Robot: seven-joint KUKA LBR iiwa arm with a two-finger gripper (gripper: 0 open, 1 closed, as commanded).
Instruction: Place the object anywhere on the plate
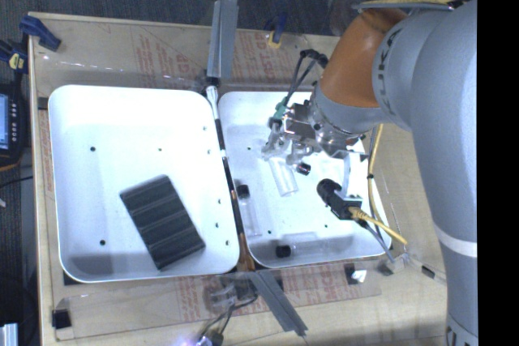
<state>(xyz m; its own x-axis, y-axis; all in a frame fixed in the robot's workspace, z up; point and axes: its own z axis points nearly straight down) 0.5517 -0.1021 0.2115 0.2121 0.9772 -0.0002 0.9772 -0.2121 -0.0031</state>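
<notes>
The plate (160, 221) is a dark grey ribbed rectangle lying at a slant in the lower middle of the left bin (73, 117). My gripper (285, 148) hangs over the upper middle of the right bin (243, 113), well to the right of the plate. Just below it, a small pale translucent object (284, 177) lies on the bin floor. Whether the gripper touches this object cannot be made out. The wrist and the orange band (357, 61) cover the bin's upper right part.
A small dark piece (281, 250) sits near the right bin's front wall and another (242, 191) by its left wall. A black part with a yellow cable (334, 198) hangs off the arm. A raised divider (220, 142) separates the bins.
</notes>
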